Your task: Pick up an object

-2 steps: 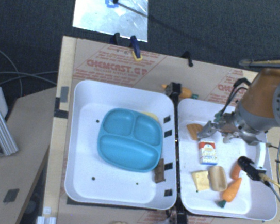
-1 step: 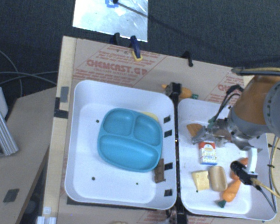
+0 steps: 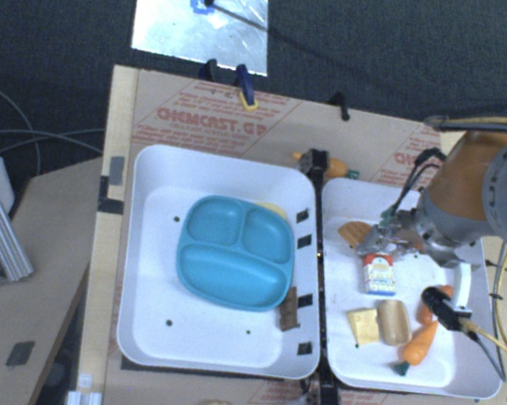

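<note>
gripper (image 3: pixel 381 242) low in right bin (image 3: pixel 467 368), just above small white carton (image 3: pixel 380 276). carrot (image 3: pixel 418 343), tan roll (image 3: pixel 393 321), yellow block (image 3: pixel 363 326) nearby. blue divided plate (image 3: pixel 236 251) in left bin (image 3: pixel 143 322).

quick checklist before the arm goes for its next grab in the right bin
1. Gripper is over the right bin, near its upper left part: ok.
2. A target lies under it: the small white and red carton sits just below the gripper: ok.
3. Something between the fingers already: cannot tell.
4. Room around the carton: the brown piece lies close at upper left, the rest lie apart: ok.
5. Other picks free: yellow block, tan roll and carrot lie crowded, touching: not ok.
6. Blue divided plate in the left bin, out of the way: ok.
</note>
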Robot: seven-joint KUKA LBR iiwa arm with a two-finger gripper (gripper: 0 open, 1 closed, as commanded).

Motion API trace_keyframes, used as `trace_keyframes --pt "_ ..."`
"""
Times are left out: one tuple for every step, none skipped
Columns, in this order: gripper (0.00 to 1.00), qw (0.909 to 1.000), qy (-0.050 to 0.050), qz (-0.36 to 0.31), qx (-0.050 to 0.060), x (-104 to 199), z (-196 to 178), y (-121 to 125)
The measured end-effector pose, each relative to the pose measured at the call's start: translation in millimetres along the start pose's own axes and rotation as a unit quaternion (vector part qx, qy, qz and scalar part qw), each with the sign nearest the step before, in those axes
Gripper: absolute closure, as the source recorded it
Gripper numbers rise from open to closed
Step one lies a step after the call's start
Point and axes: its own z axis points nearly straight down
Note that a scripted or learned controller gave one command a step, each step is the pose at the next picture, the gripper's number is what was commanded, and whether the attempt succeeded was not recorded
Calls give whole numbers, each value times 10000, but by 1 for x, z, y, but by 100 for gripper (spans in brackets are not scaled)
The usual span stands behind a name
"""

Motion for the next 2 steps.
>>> trace_keyframes --pt "100 10000 -4 -13 -24 1 -65 2" --pt "100 10000 -4 -1 -17 -5 -112 -1"
